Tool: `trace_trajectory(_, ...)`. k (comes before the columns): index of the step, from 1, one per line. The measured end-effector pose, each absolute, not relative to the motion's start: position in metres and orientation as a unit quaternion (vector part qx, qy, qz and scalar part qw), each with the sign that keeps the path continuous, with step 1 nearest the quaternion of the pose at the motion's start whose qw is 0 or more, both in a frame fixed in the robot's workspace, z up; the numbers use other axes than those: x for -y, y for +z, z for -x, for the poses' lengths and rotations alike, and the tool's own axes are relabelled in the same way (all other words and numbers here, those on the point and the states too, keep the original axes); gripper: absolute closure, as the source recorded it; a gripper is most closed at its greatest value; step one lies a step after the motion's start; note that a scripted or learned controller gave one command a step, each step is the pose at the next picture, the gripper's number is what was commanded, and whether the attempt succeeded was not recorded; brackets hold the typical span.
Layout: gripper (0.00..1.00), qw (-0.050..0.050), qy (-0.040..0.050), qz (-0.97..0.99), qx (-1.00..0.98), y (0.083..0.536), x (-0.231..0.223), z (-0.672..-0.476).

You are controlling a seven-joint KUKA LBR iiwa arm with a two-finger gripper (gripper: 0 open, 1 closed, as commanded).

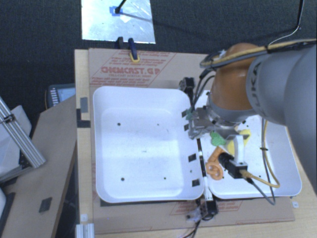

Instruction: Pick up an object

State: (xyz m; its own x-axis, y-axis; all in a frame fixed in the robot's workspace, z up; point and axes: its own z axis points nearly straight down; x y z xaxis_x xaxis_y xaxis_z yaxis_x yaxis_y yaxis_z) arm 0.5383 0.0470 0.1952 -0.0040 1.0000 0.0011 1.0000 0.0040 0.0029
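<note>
My gripper [212,131] hangs low over the near left part of the right bin [285,180], under the orange wrist band and the grey arm. Right beneath it a green object [216,139] lies against a yellow object [232,146]. An orange object with a ring-shaped end [214,164] lies just in front of them, near the wall between the two bins. The arm hides most of the right bin's far half.
The left bin [106,103] stands beside the right one on a cardboard sheet [133,66]. A clamp [132,50] and a shiny metal plate [119,14] sit behind it. An aluminium rail [20,138] leans at the far left.
</note>
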Motion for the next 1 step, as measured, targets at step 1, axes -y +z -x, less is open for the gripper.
trace_trajectory(1, 1.00, 0.005, 0.0020, -0.710, -0.704, 0.2746, 0.0494, -0.5195)
